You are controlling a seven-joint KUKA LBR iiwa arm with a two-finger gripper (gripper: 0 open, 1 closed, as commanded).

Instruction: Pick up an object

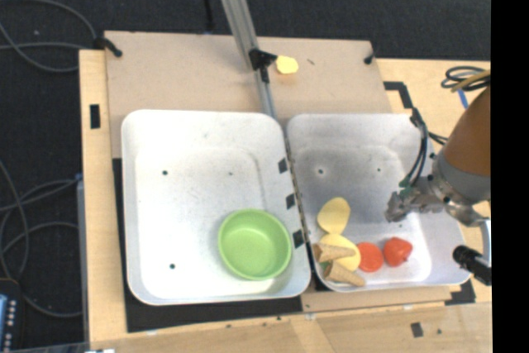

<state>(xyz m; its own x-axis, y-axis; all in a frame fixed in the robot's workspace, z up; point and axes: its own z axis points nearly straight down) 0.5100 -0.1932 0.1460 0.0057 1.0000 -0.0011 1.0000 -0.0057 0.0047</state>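
The approach step is judged in hand: the gripper [400, 205] is held above the right bin [347, 136]; its opening cannot be told. A descent toward the red piece [397, 250], at six o'clock, is needed.

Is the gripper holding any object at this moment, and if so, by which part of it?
Nothing is visibly held. The gripper is in the right bin, above and apart from the red objects below it, with no item between its fingers.
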